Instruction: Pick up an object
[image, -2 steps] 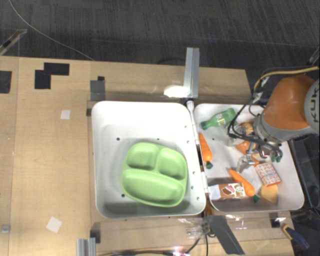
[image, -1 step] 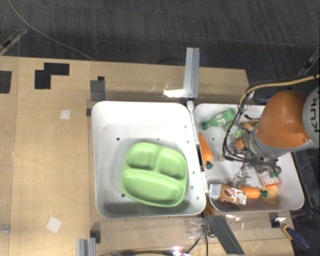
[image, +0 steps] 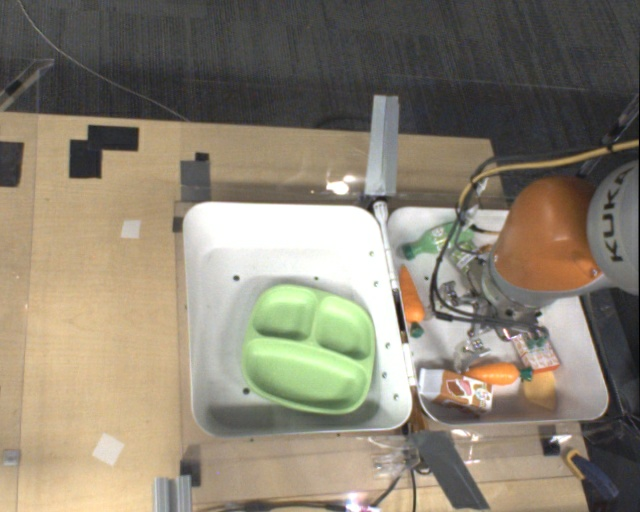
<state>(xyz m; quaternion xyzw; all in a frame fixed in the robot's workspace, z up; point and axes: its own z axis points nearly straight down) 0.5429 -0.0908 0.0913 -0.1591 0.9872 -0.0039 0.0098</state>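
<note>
The arm's orange band (image: 545, 235) hangs over the right bin (image: 590, 400), and my gripper (image: 482, 338) points down into the bin's middle beneath it. Just below the gripper lies an orange carrot-like piece (image: 495, 374) beside a small brown and white carton (image: 463, 390). A red and white packet (image: 536, 352) and a yellowish lump (image: 540, 391) sit to its right. Another orange carrot (image: 410, 295) lies along the bin's left wall. A green bottle (image: 430, 241) lies at the back left, partly under cables.
The left bin (image: 215, 300) holds a green divided plate (image: 310, 348). A metal post (image: 382, 145) stands behind the wall between the two bins. Black cables (image: 450, 290) loop from the wrist over the right bin.
</note>
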